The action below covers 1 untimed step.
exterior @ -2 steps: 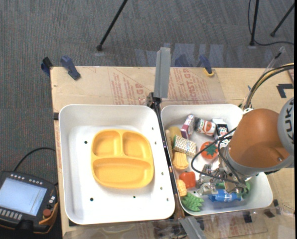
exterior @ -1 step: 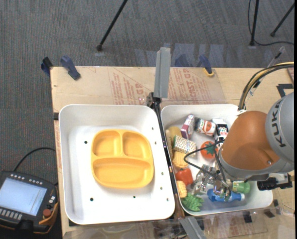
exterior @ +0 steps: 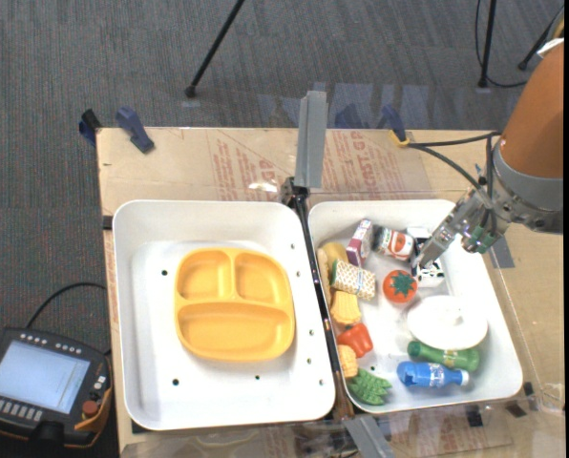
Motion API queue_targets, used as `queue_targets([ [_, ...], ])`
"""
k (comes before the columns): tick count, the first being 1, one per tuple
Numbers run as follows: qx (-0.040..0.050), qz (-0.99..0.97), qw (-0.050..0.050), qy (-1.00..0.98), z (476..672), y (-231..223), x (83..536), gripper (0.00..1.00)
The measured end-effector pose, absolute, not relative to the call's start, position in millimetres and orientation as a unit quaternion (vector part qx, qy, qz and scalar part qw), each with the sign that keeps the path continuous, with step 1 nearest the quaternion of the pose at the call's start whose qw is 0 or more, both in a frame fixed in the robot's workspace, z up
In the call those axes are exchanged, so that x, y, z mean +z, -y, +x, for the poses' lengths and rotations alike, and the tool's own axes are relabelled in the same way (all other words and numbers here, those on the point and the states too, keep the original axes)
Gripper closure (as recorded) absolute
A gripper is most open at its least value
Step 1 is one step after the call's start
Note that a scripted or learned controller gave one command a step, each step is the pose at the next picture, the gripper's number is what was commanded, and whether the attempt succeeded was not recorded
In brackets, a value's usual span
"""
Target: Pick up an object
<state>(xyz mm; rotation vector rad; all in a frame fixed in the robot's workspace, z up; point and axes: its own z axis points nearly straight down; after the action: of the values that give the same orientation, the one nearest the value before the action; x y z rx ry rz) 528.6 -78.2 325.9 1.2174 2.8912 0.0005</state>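
1. Nearest the camera, off the worktop's left corner, a grey handheld control pendant with a pale screen (exterior: 38,382) lies on the floor.
2. The left shallow white bin (exterior: 141,284) carries a yellow plastic divided plate (exterior: 235,303), lying flat near its middle.
3. At the near edge of the right shallow white bin (exterior: 499,332) lie a blue plastic bottle (exterior: 433,376) and a green bottle (exterior: 445,356) just beyond it, with a green leafy toy (exterior: 370,385) at the near left corner.
4. Mid-bin sit a white round lid-like disc (exterior: 447,322), a red toy pepper (exterior: 356,338) and a yellow toy corn cob (exterior: 345,305).
5. Farther on are a red toy tomato with a green stalk (exterior: 399,285), a purple and white small carton (exterior: 359,241) and a red and white can (exterior: 395,243) (lying on its side).
6. The end effector (exterior: 430,253) reaches in from the right, its tip low beside a small black and white item (exterior: 430,273); I cannot tell how its fingers stand, nor that anything is held.
7. The brown cardboard-topped worktop (exterior: 208,160) stretches behind both bins.
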Motion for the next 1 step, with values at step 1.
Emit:
queue_targets([
  [1,-0.0022,0.370,-0.009,-0.929,526.7,82.7,161.0,1.00],
])
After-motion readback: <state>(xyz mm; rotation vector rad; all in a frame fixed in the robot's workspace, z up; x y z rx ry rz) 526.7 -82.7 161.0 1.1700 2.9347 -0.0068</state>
